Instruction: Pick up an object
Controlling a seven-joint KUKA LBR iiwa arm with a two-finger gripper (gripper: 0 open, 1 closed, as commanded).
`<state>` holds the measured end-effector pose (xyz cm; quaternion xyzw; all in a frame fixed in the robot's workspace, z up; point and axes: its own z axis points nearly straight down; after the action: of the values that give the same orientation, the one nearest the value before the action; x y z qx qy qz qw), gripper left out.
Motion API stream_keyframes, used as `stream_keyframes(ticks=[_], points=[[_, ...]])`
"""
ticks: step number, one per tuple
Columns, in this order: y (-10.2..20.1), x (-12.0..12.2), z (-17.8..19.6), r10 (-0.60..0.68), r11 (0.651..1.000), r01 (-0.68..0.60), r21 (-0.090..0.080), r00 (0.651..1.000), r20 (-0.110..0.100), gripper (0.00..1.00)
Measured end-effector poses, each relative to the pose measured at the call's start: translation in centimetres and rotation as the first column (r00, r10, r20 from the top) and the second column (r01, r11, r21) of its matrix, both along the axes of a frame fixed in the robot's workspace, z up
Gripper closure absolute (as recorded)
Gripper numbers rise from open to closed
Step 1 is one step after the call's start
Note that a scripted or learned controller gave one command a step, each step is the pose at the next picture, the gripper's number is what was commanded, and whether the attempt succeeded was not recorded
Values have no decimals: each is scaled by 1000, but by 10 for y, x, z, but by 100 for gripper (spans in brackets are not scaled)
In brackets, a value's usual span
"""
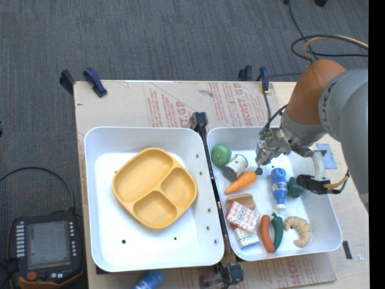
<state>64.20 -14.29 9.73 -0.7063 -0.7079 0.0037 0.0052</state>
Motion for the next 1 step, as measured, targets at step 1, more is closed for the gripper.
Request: stream_keyframes(ticks=[1], points=[[0, 0, 0, 0, 1000, 0, 0, 1000, 0, 0]])
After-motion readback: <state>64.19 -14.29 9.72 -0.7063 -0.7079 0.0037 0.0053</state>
